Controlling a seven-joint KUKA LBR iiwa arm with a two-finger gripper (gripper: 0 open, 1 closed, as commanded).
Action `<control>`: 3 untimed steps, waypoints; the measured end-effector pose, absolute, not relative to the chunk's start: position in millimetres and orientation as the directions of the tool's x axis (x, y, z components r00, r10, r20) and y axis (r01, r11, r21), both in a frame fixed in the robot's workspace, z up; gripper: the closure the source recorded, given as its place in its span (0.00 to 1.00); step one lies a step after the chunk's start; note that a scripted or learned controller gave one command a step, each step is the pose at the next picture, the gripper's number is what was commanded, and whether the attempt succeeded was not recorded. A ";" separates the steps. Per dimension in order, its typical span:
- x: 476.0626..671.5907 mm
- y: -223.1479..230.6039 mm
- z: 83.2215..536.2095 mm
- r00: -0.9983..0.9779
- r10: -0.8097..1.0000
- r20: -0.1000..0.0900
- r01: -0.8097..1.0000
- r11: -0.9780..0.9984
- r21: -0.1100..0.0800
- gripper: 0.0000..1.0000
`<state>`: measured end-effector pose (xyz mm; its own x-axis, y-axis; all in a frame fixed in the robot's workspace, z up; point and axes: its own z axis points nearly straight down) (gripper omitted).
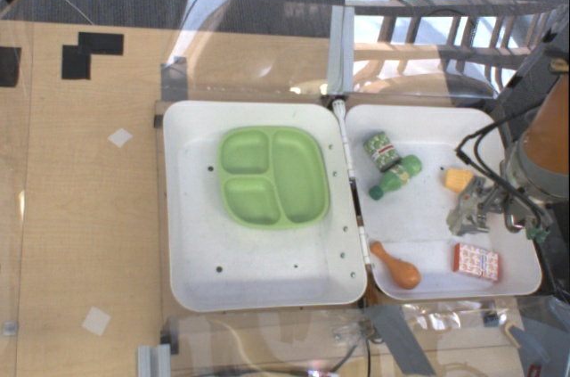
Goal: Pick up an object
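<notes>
Beside the jaws [467, 217], yellow block [458, 180].

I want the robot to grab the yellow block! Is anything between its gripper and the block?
Nothing visible is in the way. The gripper sits in the right white bin, just below the small yellow block, with bare bin floor between them.

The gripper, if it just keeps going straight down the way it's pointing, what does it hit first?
Probably bare floor of the right bin. The gripper hangs between the yellow block and the red box, touching neither; depth is hard to judge here.
</notes>
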<state>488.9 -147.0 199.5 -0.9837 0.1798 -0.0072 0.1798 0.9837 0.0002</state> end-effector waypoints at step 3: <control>497.5 -205.5 191.1 -0.957 0.290 -0.009 0.290 0.957 0.000 1.00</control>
